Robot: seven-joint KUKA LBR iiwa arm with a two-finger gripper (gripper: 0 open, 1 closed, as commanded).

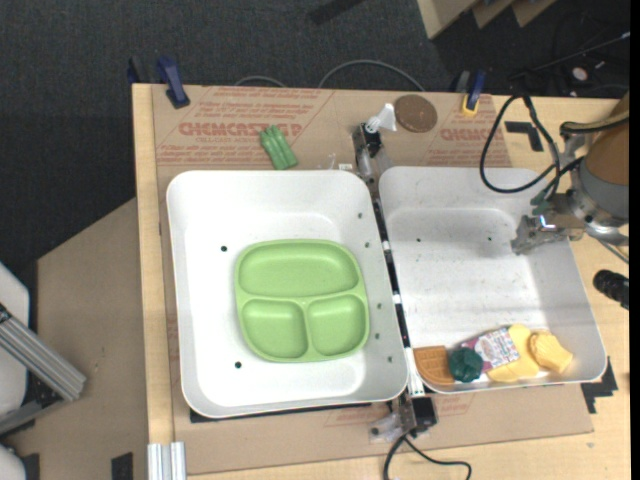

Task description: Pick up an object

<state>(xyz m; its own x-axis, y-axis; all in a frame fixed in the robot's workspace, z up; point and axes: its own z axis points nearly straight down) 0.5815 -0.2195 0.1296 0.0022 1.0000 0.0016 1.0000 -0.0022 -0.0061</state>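
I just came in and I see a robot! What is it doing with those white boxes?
The grey robot arm's gripper is over the right white bin, near its far right side, with nothing between its fingers that I can see. A small pile of toys sits along that bin's near edge, some yellow, one dark green. The left white bin holds a light green divided plastic tray. Nothing has been picked up yet.

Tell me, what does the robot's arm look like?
The grey rounded metal arm has an orange band near its wrist. A small silvery metal gripper sticks out at its end, and a black looping cable runs beside it.
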